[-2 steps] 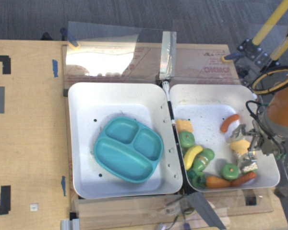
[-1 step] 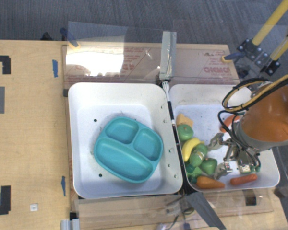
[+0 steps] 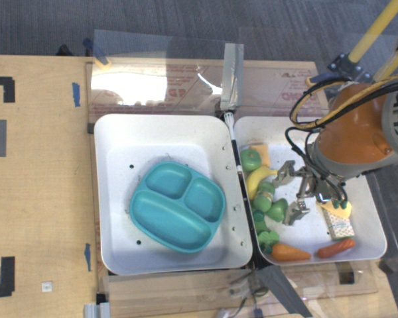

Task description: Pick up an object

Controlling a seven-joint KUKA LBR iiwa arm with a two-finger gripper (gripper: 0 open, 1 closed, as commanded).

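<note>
Legible writing: none, apart from faint red print on the clear sheet [image 3: 186, 85] along the bench's [image 3: 33, 177] far edge, too small to read.

Two-finger gripper [image 3: 294, 192] low over the middle of the right bin [image 3: 375, 244], fingers spread apart, nothing between them.

Crowded against that bin's left wall: green pepper [image 3: 251, 158] at the far end, yellow banana [image 3: 256, 178] next, then green pieces [image 3: 268, 203] just beside the fingers. Along the near edge: orange carrot [image 3: 290, 252] and red sausage-like piece [image 3: 335, 247]. Small patterned box [image 3: 339, 222] towards the right wall, partly under the wrist.

Left bin [image 3: 113, 144]: teal divided plate [image 3: 178, 205] lying flat near the centre.
</note>
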